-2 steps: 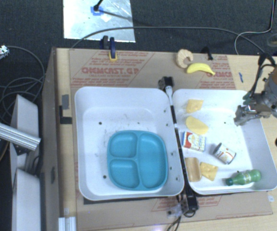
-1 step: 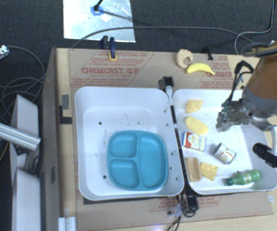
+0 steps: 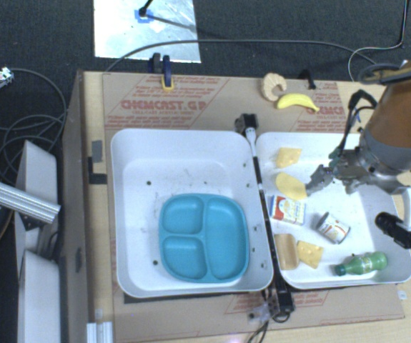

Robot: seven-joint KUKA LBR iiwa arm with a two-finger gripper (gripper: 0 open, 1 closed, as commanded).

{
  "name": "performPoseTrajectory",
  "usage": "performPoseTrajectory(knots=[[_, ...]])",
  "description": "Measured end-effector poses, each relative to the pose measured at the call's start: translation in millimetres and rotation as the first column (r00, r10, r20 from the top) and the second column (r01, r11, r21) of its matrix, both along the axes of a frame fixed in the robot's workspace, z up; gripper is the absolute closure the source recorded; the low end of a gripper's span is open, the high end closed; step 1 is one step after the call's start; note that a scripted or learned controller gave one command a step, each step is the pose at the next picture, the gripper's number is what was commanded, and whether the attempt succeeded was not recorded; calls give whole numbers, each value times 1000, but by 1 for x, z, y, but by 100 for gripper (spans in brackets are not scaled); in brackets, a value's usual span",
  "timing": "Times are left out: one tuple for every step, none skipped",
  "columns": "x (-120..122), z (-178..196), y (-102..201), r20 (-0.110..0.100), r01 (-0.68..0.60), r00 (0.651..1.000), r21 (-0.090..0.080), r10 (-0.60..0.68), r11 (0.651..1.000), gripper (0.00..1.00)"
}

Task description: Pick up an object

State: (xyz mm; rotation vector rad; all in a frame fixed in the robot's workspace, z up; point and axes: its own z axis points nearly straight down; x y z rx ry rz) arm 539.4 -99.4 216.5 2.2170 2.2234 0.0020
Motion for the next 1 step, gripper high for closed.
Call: performPoseTrajectory(knots=[[-38, -132, -42, 0, 2, 1000, -1, -2, 1000, 0]])
